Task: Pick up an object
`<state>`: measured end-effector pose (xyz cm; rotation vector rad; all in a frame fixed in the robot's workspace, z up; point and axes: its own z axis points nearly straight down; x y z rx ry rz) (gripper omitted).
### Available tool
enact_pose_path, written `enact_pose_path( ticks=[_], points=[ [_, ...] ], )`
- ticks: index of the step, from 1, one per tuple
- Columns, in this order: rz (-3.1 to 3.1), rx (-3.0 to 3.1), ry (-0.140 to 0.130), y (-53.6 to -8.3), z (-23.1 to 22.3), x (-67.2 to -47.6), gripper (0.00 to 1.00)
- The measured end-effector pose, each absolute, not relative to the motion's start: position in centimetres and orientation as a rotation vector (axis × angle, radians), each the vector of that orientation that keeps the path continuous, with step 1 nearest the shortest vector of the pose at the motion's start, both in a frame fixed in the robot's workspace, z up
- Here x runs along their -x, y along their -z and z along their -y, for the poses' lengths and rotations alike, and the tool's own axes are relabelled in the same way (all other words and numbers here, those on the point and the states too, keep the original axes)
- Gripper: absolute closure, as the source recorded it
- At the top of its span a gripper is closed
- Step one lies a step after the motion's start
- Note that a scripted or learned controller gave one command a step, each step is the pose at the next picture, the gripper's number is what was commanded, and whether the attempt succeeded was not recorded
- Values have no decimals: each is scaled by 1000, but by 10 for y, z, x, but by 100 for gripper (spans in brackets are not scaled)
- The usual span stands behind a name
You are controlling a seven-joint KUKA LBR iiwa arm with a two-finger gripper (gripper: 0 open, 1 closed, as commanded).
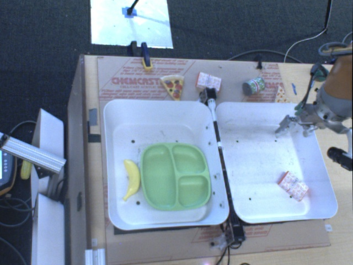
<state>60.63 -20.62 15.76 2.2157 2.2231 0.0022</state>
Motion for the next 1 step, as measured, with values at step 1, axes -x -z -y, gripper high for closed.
enact_pose_path(
  ticks=[1],
  points=[
    [-2223,-2216,-2,-158,206,-606,0]
  ],
)
